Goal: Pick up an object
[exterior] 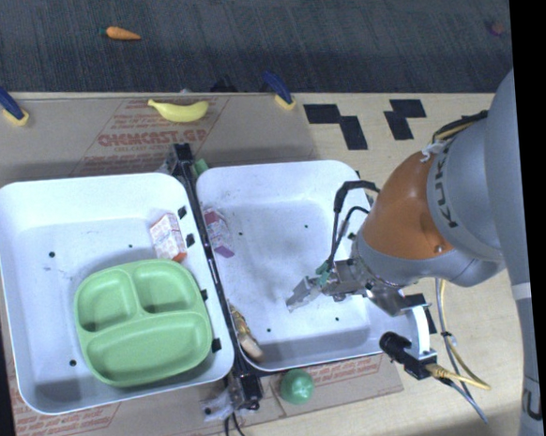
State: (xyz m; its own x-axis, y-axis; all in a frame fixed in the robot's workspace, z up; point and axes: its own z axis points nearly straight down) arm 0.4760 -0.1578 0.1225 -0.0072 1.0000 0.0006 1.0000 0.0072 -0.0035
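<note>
The arm [442,213] reaches in from the right and bends over the right bin [280,188], with its tool [303,295] low above the bin floor near the middle, pointing left and a little down in the view. The tool's tips look close together, but the view is too blurred there to tell whether it is clenched or released, and nothing can be made out between them.

Task things lie along the divide between the bins. A clear wrapper [218,231] with purple marks lies in the right bin against its left wall, its long axis running roughly up and down the view, well left of the tool. A small pale thing [245,337] lies in the right bin's lower left corner, its long axis also along the wall, tilted slightly toward the lower right.

In the left bin [28,213] a green tray [144,318] with three compartments lies flat, its long axis running left to right. Just above its upper right corner lies a small red-and-white packet [167,236], near the divide.

Outside the bins, a banana [180,109] lies on the surface above them, long axis left to right, ends curving up. A green ball [297,386] sits just below the right bin. An orange carrot [123,32] lies on the dark floor beyond the surface
</note>
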